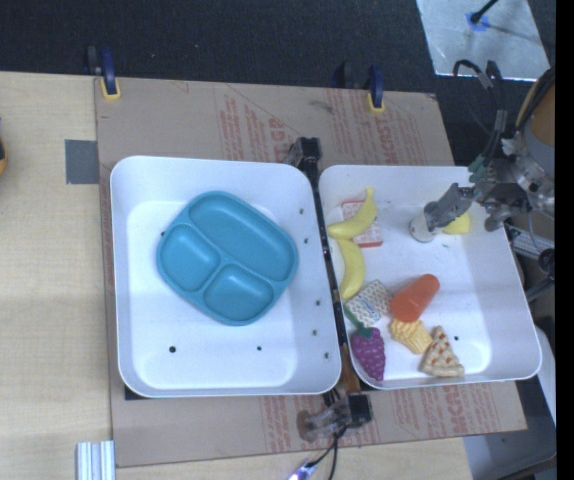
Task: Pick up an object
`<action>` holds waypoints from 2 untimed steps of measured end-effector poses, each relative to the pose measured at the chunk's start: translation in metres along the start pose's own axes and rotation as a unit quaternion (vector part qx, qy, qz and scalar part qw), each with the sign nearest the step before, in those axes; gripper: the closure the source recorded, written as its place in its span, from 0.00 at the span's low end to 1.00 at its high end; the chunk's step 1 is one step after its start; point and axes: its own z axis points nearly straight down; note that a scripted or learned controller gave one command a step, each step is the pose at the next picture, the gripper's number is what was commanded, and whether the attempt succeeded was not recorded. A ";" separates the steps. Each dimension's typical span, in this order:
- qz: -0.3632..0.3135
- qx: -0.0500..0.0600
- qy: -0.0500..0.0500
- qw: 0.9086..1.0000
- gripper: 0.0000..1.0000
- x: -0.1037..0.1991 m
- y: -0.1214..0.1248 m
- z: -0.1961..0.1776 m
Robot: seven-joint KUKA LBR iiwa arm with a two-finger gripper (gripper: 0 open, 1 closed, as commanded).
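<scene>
We see the end effector (445, 216) low in the upper right part of the right bin (487, 308), reaching in from the right edge of the frame, and we cannot tell its state. A small yellow object (458, 225) lies just beside it, partly hidden by it, too covered for us to name more closely or to say whether it is gripped. Toward the left wall of that bin we find two toy bananas (355, 220), one above the other, the upper one lying over a small red-and-white card (363, 211). Lower in the bin sit a checkered cracker-like piece (370, 301), an orange-red toy (414, 295), a bunch of purple toy grapes (369, 352), a yellow ridged piece (410, 335) and a toy pizza slice (441, 355), all close together near the lower left corner. The left bin (142, 268) holds a blue divided plate (227, 256) with three compartments, tilted and resting near its middle. Both bins stand on a cardboard sheet (217, 118) on the wooden counter (27, 298).
</scene>
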 end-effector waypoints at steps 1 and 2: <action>0.000 0.001 0.001 1.000 0.00 0.038 -0.070 0.134; -0.001 0.000 0.002 1.000 0.00 0.034 -0.057 0.167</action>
